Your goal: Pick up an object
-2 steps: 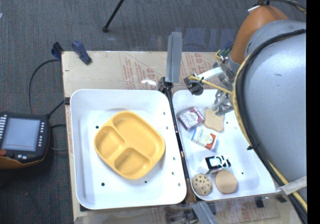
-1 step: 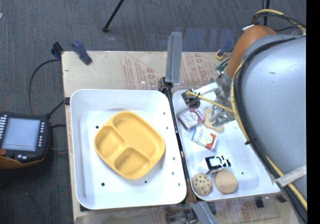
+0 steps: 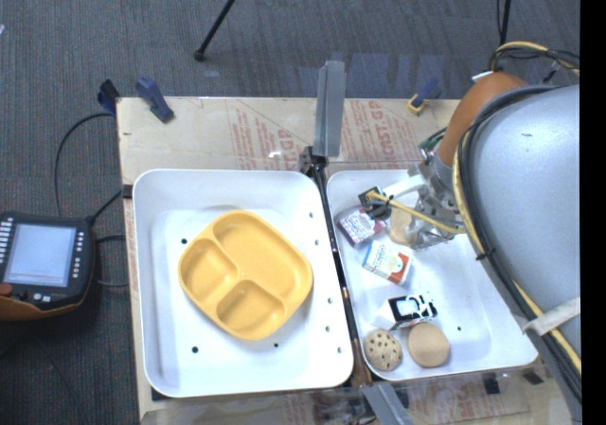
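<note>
Crowding the right bin (image 3: 492,319), the arm (image 3: 530,186) covers its 3 o'clock side, so free room is left mostly toward 6–9 o'clock; the left bin (image 3: 156,319) is taken up at centre by a yellow divided plate (image 3: 244,274), w/ bare margins all round. The gripper (image 3: 428,217) is seen near the right bin's 12 o'clock rim; its opening cannot be told. A red-white packet (image 3: 388,262) lies just beside it at 7 o'clock, a purple packet (image 3: 357,224) at 9 o'clock, apart from it. Two cookies (image 3: 407,347) sit at the 6 o'clock rim.
</note>
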### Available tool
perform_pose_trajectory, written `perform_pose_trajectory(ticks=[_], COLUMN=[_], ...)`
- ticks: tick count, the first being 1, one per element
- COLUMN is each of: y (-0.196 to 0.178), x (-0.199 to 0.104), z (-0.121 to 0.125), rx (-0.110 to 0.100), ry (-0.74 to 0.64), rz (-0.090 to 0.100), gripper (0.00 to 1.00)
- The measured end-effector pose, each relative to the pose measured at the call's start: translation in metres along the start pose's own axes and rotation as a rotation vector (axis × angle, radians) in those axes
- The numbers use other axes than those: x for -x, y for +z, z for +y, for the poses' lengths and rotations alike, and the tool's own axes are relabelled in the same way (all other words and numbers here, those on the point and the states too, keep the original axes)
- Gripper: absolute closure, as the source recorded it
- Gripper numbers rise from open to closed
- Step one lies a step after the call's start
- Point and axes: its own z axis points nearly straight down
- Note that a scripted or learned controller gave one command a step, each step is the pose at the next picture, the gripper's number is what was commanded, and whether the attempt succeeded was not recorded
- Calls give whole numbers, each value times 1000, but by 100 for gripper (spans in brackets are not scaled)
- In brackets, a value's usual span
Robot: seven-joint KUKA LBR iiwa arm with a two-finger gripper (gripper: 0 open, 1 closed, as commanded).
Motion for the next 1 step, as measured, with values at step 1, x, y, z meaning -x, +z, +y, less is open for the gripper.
perform_pose_trajectory(ticks=[1], y=[-99], x=[-21], z=[-121], rx=[-3], ry=[-2], rz=[3], gripper=[100])
